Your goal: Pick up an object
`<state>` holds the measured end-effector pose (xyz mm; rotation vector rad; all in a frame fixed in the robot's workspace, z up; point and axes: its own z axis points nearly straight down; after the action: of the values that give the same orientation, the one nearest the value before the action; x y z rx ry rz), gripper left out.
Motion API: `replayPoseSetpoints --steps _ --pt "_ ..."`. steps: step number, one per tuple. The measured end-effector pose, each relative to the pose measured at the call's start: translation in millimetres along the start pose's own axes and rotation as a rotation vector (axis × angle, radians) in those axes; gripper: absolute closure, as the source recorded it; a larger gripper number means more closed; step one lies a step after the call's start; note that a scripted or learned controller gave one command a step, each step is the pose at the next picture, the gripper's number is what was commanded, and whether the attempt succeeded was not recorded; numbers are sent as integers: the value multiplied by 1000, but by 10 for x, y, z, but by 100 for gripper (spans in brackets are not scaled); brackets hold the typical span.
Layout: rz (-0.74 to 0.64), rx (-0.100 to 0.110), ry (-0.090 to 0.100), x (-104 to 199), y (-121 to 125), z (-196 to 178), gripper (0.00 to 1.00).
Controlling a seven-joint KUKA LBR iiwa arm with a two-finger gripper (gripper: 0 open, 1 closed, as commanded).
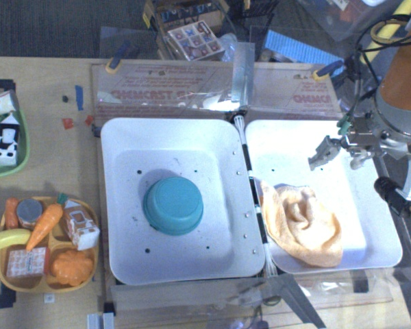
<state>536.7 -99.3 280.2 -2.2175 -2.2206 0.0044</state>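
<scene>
**Me:** Two white bins sit side by side on the worktop (48, 156), the left bin (120, 149) and the right bin (377, 249). Going down in size: my arm (401, 88) comes in from three o'clock over the right bin, then the yellow cloth (303, 226), then the teal bowl (173, 205), then my hand (337, 151).

**Other:** Which one would you go for?

**Me:** The cloth, I'd judge. It lies crumpled in the right bin, against the wall it shares with the left bin, low in that bin. The bowl sits upside down near the middle of the left bin, well apart from me.

**Other:** Where is the cloth from your hand?

**Me:** At about seven o'clock, near but not touching. My hand hangs over the bare upper part of the right bin, with white floor showing between it and the cloth's top edge.

**Other:** And how does the cloth run?

**Me:** Its long axis goes roughly from eleven o'clock to five o'clock, with a bunched fold near the middle. That ridge looks like the best place to bite.

**Other:** Is your hand spread or pressed together?

**Me:** I cannot tell; it's small and blurred from up here. Nothing shows held in it.

**Other:** What could spoil it?

**Me:** Closing on a single thin layer, likely; it may slip free.
</scene>
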Motion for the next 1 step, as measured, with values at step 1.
replayPoseSetpoints --steps 1 --pt "-23 1 1 -180 -171 1706 0"
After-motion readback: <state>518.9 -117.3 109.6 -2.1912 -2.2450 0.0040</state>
